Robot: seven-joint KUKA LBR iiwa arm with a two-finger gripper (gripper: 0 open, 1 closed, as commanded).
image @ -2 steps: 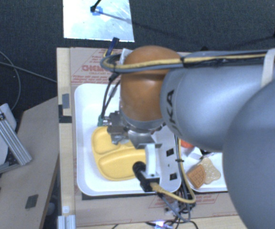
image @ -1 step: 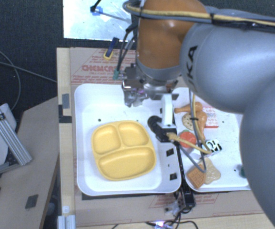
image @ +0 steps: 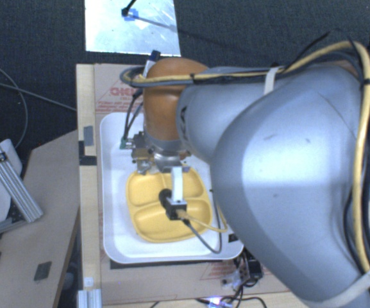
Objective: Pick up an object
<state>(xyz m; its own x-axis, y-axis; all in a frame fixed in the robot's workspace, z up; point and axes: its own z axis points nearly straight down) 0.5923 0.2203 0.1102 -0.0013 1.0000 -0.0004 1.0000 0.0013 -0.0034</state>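
Grey robot arm (image: 287, 172) looms nearest on the right, hiding whatever lies behind it, with its orange band (image: 165, 108) angled downward so the end effector (image: 162, 167) points straight into a white bin (image: 111, 191). That end effector hangs just over a divided yellow dish (image: 147, 201), the 1 object I can make out to pick, lying in the bin's middle; whether it is spread or pressed together I cannot tell. Farther back, printed cardboard (image: 111, 88) lies under the bin on the desk (image: 50, 191), with a silvery sheet (image: 130, 18) beyond.
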